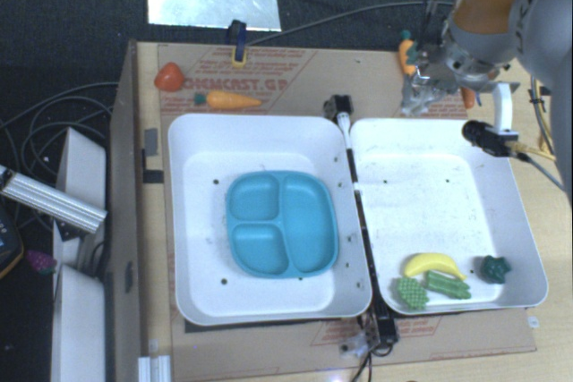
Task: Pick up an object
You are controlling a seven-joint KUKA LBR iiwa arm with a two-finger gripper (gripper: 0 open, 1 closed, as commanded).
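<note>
4 toys cluster in the right bin's (pixel 501 192) near corner: a banana (pixel 433 265), a green pod (pixel 447 284) just beside it, a knobbly green piece (pixel 411 292), and a dark green lump (pixel 493 267) a little apart by the right wall. Your gripper (pixel 428 91) hangs over that bin's far rim, well apart from them all, and I cannot tell how its fingers stand. Expect trouble from crowding: closing on the banana could catch the pod or push both against the near wall. The lump sits freer, but close to the wall. The bin's middle offers open room. The left bin (pixel 197 148) holds a blue tray (pixel 280 223).
</note>
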